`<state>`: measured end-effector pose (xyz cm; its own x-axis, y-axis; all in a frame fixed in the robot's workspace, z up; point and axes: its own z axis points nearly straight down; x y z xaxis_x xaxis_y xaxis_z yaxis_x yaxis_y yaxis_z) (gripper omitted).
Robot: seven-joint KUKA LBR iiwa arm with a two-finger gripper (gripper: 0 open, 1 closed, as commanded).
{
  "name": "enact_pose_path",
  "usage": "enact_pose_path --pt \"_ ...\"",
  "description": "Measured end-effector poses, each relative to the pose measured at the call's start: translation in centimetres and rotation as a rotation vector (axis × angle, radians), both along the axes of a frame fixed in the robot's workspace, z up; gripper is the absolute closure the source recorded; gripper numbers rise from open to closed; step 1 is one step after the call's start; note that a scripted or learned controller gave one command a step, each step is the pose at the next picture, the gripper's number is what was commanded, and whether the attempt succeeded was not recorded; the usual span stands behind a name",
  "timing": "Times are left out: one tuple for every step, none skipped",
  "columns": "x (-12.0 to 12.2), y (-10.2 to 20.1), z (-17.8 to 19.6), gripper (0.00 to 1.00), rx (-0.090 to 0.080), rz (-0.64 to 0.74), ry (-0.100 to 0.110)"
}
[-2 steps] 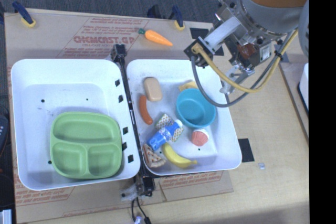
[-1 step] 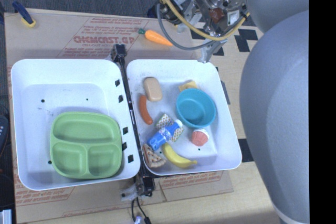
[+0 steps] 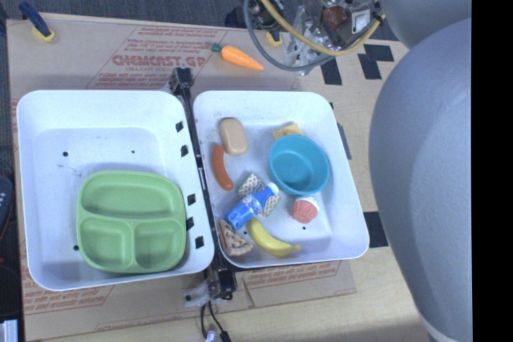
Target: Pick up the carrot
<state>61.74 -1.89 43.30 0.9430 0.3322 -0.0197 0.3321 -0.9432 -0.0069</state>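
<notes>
Camera view. The carrot [image 3: 240, 58] lies outside both bins, on the printed cardboard sheet [image 3: 144, 56] just behind the right bin [image 3: 343, 142], near its back-left corner. It rests flat, green stub toward the left, orange tip pointing right and slightly toward the bin.

The gripper [image 3: 309, 52] hangs above the bench behind the right bin, just right of the carrot's tip and not touching it. It is tangled visually with yellow cabling [image 3: 276, 24] and the wrist housing; whether its jaws are apart or closed, I cannot tell. Nothing is visibly held.

Right bin holds a blue bowl [image 3: 299, 164], banana [image 3: 272, 240], sausage [image 3: 222, 166], a tan bread-like piece [image 3: 233, 135], and a blue-and-white wrapped item [image 3: 252, 204]. Left bin [image 3: 48, 120] holds a green divided plate [image 3: 132, 220].

Handling judgement: looks like a toy carrot, probably light, rigid and smooth plastic. The taper makes the thin end prone to slipping. Best hold is likely across the thicker middle, jaws set square to its long axis. On flat cardboard it may roll or skid if nudged from one side.
</notes>
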Motion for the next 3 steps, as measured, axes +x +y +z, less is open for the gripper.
enact_pose_path --pt "-2.9 4.3 -9.7 1.0 0.005 0.169 -0.002" --pt "-10.6 9.1 -18.2 1.0 0.005 0.112 0.003" --pt "-14.3 8.3 -24.5 1.0 -0.001 -0.091 -0.002"
